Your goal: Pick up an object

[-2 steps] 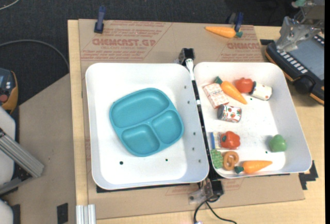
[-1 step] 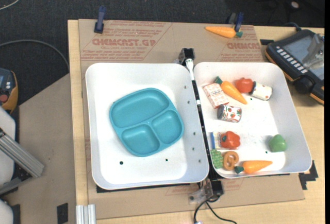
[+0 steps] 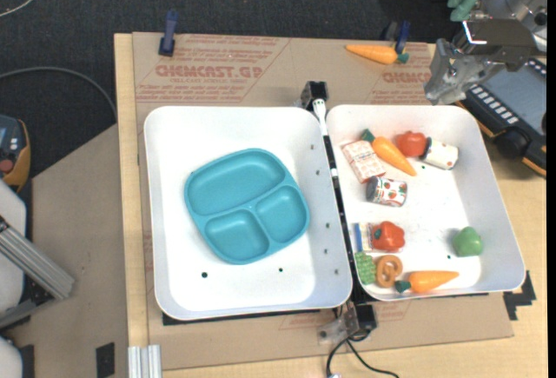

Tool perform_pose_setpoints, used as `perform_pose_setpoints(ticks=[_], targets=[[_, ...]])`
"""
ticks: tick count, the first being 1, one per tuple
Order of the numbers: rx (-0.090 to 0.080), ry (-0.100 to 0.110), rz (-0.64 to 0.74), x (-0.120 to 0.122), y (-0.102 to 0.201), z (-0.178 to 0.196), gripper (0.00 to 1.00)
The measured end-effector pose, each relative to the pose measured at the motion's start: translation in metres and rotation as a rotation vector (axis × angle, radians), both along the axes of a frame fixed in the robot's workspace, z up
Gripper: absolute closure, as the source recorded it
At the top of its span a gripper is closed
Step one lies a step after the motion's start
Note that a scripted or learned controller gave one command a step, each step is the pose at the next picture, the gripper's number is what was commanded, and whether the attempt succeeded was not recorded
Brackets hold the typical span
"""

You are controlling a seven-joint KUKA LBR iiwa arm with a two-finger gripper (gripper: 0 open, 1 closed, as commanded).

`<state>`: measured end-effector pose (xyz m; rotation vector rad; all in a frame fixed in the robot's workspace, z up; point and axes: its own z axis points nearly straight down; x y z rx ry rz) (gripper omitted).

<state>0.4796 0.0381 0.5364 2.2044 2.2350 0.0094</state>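
Camera view gives you the gripper (image 3: 445, 72) up above the far corner of the right bin (image 3: 499, 220), hanging over the cardboard just outside that bin's rim; nothing sits between its metal fingers, but whether they are spread or pressed together you cannot tell from this angle. Inside the right bin you have a toy carrot (image 3: 393, 155) beside a small printed carton (image 3: 363, 161), a red pepper (image 3: 412, 143) touching the carrot's far side, a little can (image 3: 387, 190), a tomato (image 3: 387, 235), a green fruit (image 3: 468, 242), a pretzel (image 3: 387, 268) and a second carrot (image 3: 429, 281). Left of the right bin, the other bin (image 3: 165, 194) carries a teal divided plate (image 3: 247, 205).
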Motion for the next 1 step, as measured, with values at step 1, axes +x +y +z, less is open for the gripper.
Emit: perform_pose_setpoints(ticks=[1], targets=[[-0.001, 0.002, -0.007, -0.0002, 0.0524, -0.0015, 1.0]])
